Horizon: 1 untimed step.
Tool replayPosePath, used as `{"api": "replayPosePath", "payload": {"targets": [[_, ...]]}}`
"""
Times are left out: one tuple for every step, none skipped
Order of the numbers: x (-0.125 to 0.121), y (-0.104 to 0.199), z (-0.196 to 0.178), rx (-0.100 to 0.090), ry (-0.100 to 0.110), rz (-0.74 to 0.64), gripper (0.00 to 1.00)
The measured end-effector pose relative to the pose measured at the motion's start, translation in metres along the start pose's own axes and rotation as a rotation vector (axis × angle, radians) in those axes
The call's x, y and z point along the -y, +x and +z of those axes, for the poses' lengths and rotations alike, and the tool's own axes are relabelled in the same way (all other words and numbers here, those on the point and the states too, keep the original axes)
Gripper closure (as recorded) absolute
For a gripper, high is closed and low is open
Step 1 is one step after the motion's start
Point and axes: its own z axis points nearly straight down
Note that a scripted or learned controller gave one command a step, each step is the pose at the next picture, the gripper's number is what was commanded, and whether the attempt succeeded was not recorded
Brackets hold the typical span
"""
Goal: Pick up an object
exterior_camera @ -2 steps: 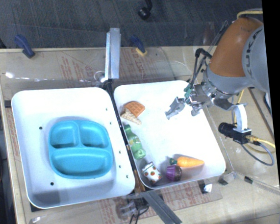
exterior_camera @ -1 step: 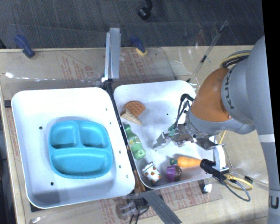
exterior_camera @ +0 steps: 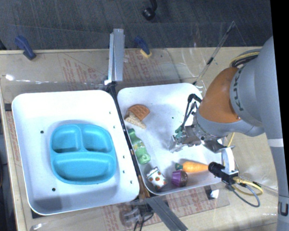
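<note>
My gripper (exterior_camera: 179, 140) hangs low over the middle of the right bin (exterior_camera: 159, 97), at the end of the grey arm with the orange band (exterior_camera: 219, 102). An orange carrot (exterior_camera: 196, 167) lies just below and to the right of it. A purple toy (exterior_camera: 178, 177) and a small white and red toy (exterior_camera: 155, 177) sit near the bin's front edge. Along the bin's left wall lies a green bottle (exterior_camera: 138, 146). A piece of bread (exterior_camera: 137, 115) rests at the upper left of that bin.
The left bin (exterior_camera: 27, 113) holds a blue divided plate (exterior_camera: 83, 152). A metal bar (exterior_camera: 115, 54) rises between the bins at the back. Cables (exterior_camera: 245, 186) trail off the bench at the front right.
</note>
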Motion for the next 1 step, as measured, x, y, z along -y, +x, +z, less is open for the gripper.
{"api": "replayPosePath", "payload": {"targets": [[0.0000, 0.0001, -0.0001, 0.000, 0.000, 0.000, 0.00]]}}
